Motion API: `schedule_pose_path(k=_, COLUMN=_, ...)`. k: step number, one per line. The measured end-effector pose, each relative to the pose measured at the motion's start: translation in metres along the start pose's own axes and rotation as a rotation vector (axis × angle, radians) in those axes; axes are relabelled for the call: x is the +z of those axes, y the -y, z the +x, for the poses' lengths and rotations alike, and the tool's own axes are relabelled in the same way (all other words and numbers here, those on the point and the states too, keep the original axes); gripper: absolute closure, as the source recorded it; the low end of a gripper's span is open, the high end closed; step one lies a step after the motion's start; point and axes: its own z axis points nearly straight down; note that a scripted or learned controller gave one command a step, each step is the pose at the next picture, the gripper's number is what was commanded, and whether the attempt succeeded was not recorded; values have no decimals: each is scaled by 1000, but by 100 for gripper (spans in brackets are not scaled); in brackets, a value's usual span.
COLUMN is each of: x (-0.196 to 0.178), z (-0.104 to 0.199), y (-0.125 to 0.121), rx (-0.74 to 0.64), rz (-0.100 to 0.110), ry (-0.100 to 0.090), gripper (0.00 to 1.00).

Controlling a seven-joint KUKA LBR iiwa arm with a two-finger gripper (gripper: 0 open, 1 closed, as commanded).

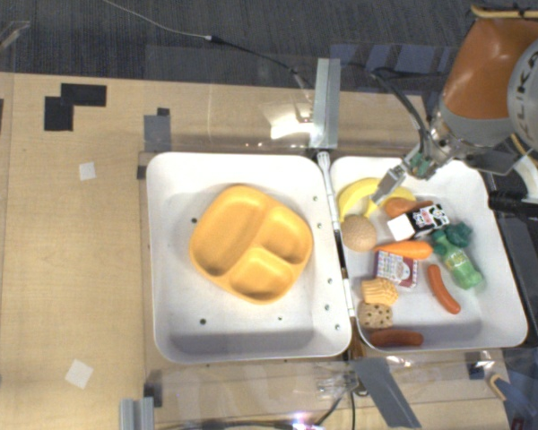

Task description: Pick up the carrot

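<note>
Here the carrot (414,250) is a slim orange piece lying nearly level in the right bin (498,316), between a white-and-black box (416,221) and a red-patterned packet (396,267). The gripper (390,184) hangs up and left of it, clear of it, above a yellow banana (359,195); whether it is open or closed cannot be told.

Light wood surface (63,267), two shallow white bins sitting on it side by side, touching along a centre seam. Left bin (175,330) is the landmark. Right bin (507,316) butts against its right edge. Black stepped marker (72,104) up-left of the left bin, well apart. Small pale square tag (88,170) left of its top corner; another tag (78,374) down-left of its bottom corner.
</note>
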Motion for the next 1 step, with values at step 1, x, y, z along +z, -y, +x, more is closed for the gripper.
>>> schedule_pose_path(k=1, x=35, z=84, y=37, rx=-14, rz=4, ry=-6, gripper=0)
